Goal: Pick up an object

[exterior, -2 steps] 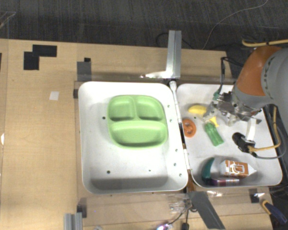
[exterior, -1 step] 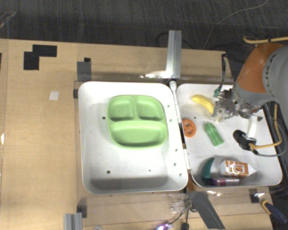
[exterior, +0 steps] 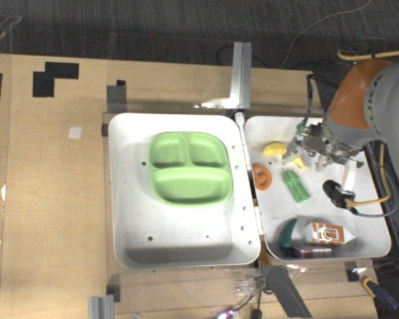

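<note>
My gripper (exterior: 304,145) hangs low over the right bin (exterior: 366,238), near its 11 o'clock corner, and I cannot tell how it is set (the wrist blocks the view). Just beside it sit one yellow piece (exterior: 274,151) and one green bottle (exterior: 296,185); I judge a descent between them could nudge both aside and close on nothing. One orange disc (exterior: 261,177), one small carton (exterior: 327,232) and one dark-teal thing (exterior: 289,234) lie toward 6 o'clock, apparently stacked. The left bin (exterior: 130,238) holds one green divided tray (exterior: 189,167).

A light green divided plate (exterior: 189,167) lies in a white bin (exterior: 130,198); another holds a yellow piece (exterior: 274,150).
</note>
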